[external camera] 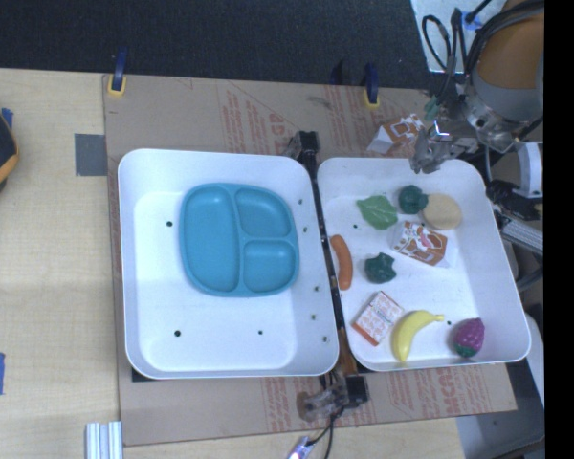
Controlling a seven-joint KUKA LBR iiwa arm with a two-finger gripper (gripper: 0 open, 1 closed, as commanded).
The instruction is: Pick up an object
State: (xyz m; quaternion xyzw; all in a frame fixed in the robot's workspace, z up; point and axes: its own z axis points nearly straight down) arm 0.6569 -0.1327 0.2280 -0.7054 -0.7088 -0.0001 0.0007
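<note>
We could read no writing: the red print on the cardboard sheet (268, 122) under the bins was too faint to make out, and the two red-and-white packets carried patterns but no legible label. The left bin (153, 342) held a blue divided plate (239, 239). The right bin (497, 285) held the loose objects: a green leaf (376, 210) and a dark green piece (411, 199) near the far wall, a tan bun (442, 211) just beside that piece, a red-and-white packet (422, 244) below them, another dark green piece (380, 268) near the middle, an orange sausage (342, 261) along the left wall, a second packet (377, 317), a yellow banana (412, 334) and a purple-red berry (467, 338) near the front edge. The middle right of that bin lay open white floor. The gripper (429, 158) hung over the bin's far rim, above the dark green piece and apart from it; it was small and dim there, and we could not tell how it was set. Nothing appeared in its grasp. Beyond the rim lay a third packet (398, 134) on the cardboard.
</note>
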